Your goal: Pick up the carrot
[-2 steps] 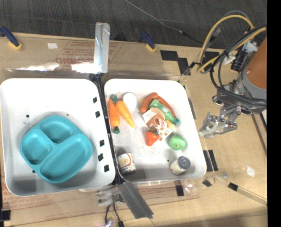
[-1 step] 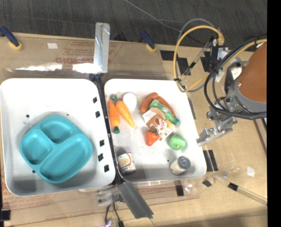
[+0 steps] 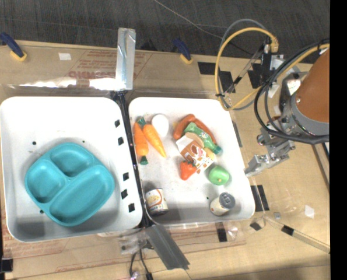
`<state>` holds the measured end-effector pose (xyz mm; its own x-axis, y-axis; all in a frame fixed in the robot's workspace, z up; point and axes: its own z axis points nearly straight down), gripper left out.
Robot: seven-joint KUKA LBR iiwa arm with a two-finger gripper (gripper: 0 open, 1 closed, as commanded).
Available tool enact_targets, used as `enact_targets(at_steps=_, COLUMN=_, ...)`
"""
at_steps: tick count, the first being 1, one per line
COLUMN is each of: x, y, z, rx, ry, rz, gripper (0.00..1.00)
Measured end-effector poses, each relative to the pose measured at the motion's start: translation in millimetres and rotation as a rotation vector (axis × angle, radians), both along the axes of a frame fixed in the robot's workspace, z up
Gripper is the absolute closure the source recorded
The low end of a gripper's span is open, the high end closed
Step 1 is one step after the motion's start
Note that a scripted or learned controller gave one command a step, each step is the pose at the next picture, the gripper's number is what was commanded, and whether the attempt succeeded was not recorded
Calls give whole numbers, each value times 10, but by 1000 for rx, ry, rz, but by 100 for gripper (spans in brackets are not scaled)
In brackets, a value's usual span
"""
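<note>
Two orange carrots with green tops lie side by side at the left end of the right bin (image 3: 234, 156): one carrot (image 3: 140, 143) runs along the bin's left wall, the other carrot (image 3: 154, 139) slants just to its right. My gripper (image 3: 265, 158) hangs outside the right bin, past its right rim and above the bench, far to the right of both carrots. Nothing shows in its grasp.
The right bin also holds a white egg (image 3: 160, 123), a sausage (image 3: 190, 123), a small carton (image 3: 196, 153), a red fruit (image 3: 187, 170), a green apple (image 3: 218, 175) and two cans (image 3: 156, 200) (image 3: 223, 203). A teal divided plate (image 3: 70, 182) lies in the left bin.
</note>
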<state>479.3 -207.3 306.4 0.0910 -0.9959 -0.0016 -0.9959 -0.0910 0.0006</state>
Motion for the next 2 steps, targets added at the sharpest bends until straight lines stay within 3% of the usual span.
enact_targets(at_steps=1, x=-15, y=-1, z=803, rx=-4, ry=-5, rz=337, gripper=100)
enact_targets(at_steps=2, x=-24, y=82, z=148, rx=3, ry=2, rz=686, gripper=100)
